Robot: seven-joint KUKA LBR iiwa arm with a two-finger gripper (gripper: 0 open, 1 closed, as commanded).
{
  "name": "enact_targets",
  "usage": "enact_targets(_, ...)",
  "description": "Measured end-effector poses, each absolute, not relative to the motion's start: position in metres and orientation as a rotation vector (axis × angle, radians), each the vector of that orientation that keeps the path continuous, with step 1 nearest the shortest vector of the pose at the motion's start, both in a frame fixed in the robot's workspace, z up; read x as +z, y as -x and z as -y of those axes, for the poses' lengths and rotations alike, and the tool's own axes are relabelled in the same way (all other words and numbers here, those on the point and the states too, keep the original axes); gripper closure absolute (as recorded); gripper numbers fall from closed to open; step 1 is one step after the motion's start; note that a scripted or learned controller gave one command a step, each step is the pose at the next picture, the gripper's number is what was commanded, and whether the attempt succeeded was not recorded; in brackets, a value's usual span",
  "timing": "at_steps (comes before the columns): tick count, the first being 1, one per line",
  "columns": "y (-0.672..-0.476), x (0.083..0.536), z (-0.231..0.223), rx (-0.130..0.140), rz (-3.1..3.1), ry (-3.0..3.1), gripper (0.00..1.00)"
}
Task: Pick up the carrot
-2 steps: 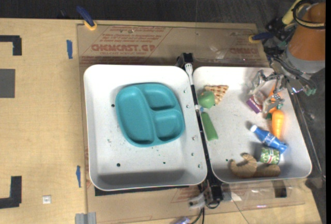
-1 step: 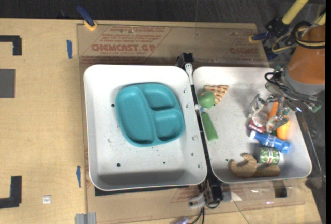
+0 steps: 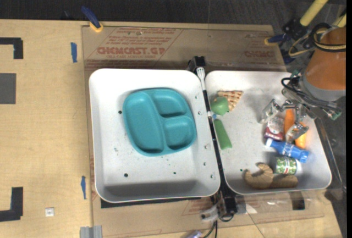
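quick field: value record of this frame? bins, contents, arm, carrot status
left bin: holds a teal divided plate
right bin: green cucumber, green ball, waffle cone, blue bottle, green can, brown lumpy piece
carrot: right bin, far right side, among the clutter
arm: over right bin's right edge
claw: down at the carrot; grip cannot be judged

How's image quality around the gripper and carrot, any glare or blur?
Camera view: even overhead light, soft shadows. The white right bin looks bright but not blown out. The gripper and carrot sit in a cluttered, slightly soft patch, so their edges merge. The teal tray in the left bin is crisp.
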State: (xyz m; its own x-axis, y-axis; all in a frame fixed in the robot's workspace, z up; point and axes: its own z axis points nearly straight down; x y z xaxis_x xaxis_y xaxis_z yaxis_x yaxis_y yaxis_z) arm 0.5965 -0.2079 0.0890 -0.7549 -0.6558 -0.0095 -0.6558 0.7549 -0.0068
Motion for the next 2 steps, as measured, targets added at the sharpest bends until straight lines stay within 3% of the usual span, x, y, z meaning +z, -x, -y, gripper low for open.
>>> enact_targets(1, -0.592, 0.088, 0.21, 0.019, -2.835, 1.309, 0.0)
enact_targets(2, -0.596, 0.102, 0.209, 0.01, -2.825, 1.306, 1.0)
